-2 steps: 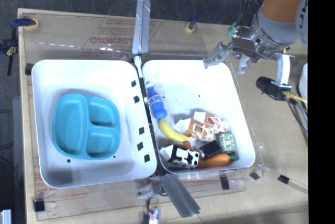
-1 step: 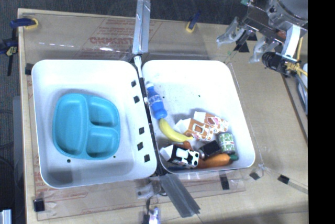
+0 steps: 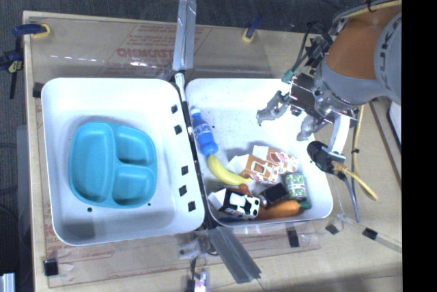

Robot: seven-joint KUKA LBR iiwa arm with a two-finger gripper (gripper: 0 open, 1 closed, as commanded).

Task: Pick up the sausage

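The sausage [image 3: 281, 209], an orange-brown elongated piece, lies at the near edge of the right bin [image 3: 225, 96], partly under a black item and next to a green can [image 3: 295, 184]. My gripper [image 3: 287, 121] hovers over the far right part of that bin, well up-frame from the sausage. Its two fingers [image 3: 268, 110] are spread apart with nothing between them, so it is open.
The right bin also holds a blue bottle [image 3: 203, 136], a banana [image 3: 225, 173], an orange-and-white box [image 3: 268, 162] and a black-and-white cow toy [image 3: 242, 202], crowded near the sausage. The left bin [image 3: 54, 99] holds a blue divided plate [image 3: 113, 163]. A metal divider [image 3: 183, 38] runs between the bins.
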